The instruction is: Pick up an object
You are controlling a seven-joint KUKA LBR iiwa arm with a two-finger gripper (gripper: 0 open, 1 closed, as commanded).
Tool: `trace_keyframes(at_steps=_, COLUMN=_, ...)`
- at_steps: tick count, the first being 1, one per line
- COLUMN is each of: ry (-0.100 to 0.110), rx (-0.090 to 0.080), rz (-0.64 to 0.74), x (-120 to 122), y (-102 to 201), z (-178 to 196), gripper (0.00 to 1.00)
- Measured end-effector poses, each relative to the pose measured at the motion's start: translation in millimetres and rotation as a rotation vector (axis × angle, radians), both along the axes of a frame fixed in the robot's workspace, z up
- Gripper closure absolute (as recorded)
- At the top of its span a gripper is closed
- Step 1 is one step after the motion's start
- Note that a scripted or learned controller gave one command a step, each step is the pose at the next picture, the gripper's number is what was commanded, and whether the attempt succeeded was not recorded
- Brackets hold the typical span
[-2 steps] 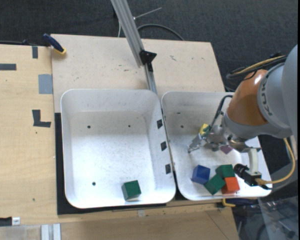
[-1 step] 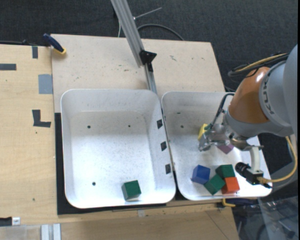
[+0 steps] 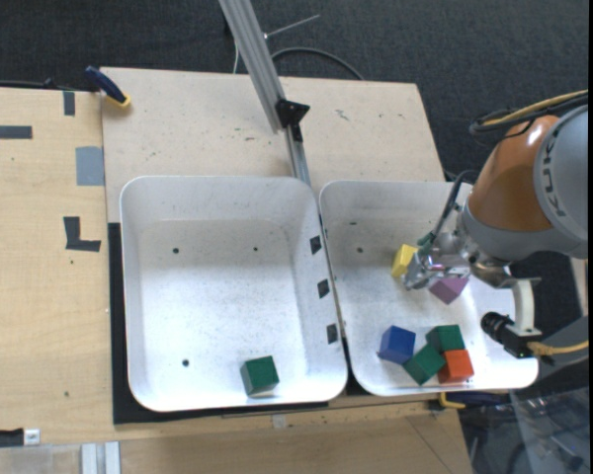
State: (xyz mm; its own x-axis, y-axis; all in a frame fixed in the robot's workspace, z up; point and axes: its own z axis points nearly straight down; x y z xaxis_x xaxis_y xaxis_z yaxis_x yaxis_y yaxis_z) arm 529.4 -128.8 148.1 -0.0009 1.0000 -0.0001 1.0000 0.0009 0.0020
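We see the gripper (image 3: 422,273) low in the right bin (image 3: 361,200), between a yellow block (image 3: 404,260) and a purple block (image 3: 449,286), probably its targets. A green cube (image 3: 261,374) sits alone in the left bin (image 3: 217,188).

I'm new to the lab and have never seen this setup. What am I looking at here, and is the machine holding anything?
One camera looks down at a slant on a bench with two white bins. The grey and orange robot arm reaches in from the right; its gripper is low in the right bin, beside a yellow block and a purple block. I cannot tell whether it holds either. Nearer the front lie blue, green and orange blocks. The left bin has one green cube.
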Motion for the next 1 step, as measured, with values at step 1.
trace_keyframes(at_steps=1, ry=-0.001, rx=-0.001, rz=0.001, x=1.0, y=0.2, z=52.4, gripper=1.00)
